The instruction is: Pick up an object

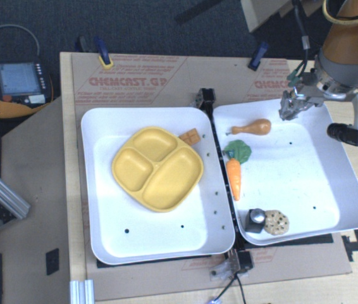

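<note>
While you scan from the left, you first meet the left bin (pixel 97 189), which holds a yellow divided plate (pixel 157 168) lying flat near its middle, with a small brown block (pixel 190 136) touching the plate's upper right rim. Cross the divider into the right bin (pixel 331 189) and you find the candidates for the pick: a green leafy piece (pixel 238 151) with an orange carrot (pixel 233 177) just below it, both close to the bin's left wall; a toy drumstick (pixel 253 128) near the upper edge; and, at the lower edge, a small dark round piece (pixel 256 218) touching a speckled cookie (pixel 276 222). Further right, the gripper (pixel 291 106) hangs over the upper rim of the right bin, just right of the drumstick and apart from it. You cannot tell from this angle whether the jaws are released or clenched, and nothing shows between them. My judgement is that the drumstick is your nearest target. Aim to straddle its thick end across the narrow width, come down straight, and keep clear of the bin wall. Avoid the carrot and leafy piece together, since they sit crowded against the wall.
</note>
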`<state>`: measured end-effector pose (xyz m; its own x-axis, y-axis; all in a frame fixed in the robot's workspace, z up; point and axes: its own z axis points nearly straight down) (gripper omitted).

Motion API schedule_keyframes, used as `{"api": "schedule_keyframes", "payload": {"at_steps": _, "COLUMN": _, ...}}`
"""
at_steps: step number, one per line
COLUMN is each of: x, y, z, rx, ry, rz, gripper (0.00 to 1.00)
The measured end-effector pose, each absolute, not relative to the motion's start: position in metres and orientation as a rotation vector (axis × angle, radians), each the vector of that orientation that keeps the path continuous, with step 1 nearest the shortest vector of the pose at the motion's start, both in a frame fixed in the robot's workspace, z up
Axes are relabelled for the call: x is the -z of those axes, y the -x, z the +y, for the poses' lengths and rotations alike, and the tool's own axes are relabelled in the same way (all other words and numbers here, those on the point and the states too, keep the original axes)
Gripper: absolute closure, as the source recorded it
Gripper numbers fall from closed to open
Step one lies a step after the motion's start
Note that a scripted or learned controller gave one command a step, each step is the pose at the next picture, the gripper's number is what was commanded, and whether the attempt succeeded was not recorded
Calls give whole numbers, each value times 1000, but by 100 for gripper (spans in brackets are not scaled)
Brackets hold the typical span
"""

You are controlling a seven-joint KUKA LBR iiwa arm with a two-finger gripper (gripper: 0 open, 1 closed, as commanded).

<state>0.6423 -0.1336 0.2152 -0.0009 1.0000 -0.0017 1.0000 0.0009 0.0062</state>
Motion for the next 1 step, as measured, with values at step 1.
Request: {"api": "schedule_keyframes", "payload": {"at_steps": 1, "x": -274, "y": -643, "z": -124, "rx": -8, "ry": -2213, "rz": 2218, "gripper": 100}}
